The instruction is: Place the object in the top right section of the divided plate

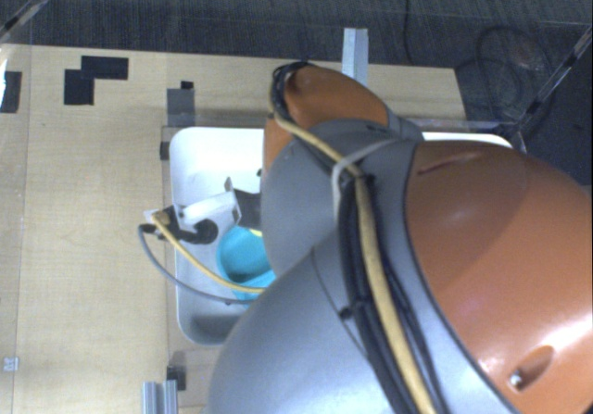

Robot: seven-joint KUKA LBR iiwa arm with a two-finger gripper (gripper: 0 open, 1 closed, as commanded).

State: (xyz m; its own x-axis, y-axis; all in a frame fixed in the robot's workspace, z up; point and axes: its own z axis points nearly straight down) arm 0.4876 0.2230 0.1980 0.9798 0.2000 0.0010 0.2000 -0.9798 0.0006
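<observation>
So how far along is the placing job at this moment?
Nothing can be confirmed as placed. The arm hangs over the left bin and covers most of it. A light blue thing shows in that bin beside the arm; whether it is the plate or the object is unclear. The placement, and seeing it in the top right section, remain.

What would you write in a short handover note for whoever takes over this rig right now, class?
Hand: hidden by the arm itself, which covers most of the camera view, so open or shut cannot be told.
Things: a blue object lies in the left white bin, partly covered by the arm. Whether it is the plate or the item to place is unclear.
Done: nothing can be confirmed from this view.
Left: check the hand and find the plate's top right section before placing.
</observation>
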